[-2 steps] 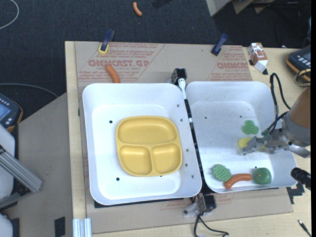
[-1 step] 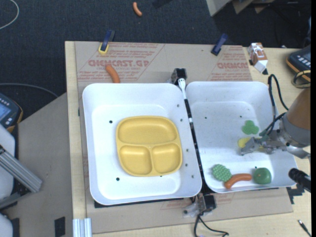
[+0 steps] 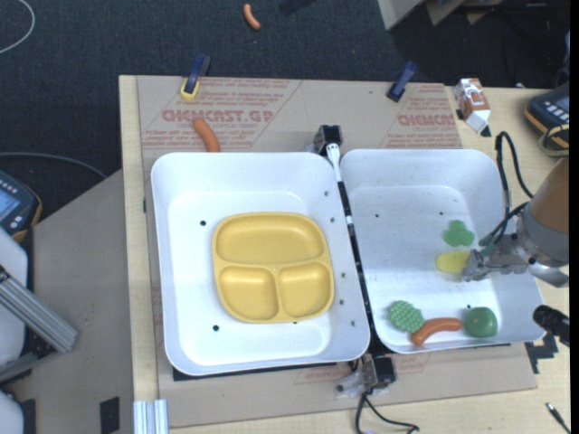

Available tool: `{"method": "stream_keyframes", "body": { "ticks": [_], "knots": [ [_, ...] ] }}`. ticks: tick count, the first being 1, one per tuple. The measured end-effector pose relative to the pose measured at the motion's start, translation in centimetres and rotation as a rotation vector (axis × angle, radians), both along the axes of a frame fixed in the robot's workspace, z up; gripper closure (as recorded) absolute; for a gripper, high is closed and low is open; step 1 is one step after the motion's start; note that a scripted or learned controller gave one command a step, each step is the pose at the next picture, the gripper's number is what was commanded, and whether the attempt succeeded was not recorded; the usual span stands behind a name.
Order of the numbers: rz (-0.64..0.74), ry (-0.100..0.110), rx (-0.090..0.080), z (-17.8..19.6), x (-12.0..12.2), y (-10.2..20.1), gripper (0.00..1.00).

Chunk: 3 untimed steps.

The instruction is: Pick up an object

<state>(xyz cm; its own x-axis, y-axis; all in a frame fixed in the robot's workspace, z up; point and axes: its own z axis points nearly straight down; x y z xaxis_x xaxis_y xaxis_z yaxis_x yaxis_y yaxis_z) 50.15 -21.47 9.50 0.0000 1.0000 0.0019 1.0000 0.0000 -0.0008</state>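
At the right edge of the frame, your gripper [image 3: 477, 267], its state impossible to tell, touches the yellow piece [image 3: 451, 262] and may nudge it aside.

Bright, even overhead light falls across the scene; the two white bins [image 3: 271, 174] are nearly washed out, their rims and walls hard to separate. Shadows are soft and short, a faint one under the yellow tray [image 3: 271, 265]. The dark floor [image 3: 109, 25] stays dim. Detail is coarse and slightly soft throughout, and the arm [image 3: 552, 220] at the right edge is blurred
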Motion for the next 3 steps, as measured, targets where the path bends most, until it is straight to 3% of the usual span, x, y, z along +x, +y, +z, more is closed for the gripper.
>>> {"method": "stream_keyframes", "body": {
  "ticks": [3],
  "knots": [
    [0.001,-0.008,-0.006,13.3,-0.2,0.2,1.0]
  ]
}}
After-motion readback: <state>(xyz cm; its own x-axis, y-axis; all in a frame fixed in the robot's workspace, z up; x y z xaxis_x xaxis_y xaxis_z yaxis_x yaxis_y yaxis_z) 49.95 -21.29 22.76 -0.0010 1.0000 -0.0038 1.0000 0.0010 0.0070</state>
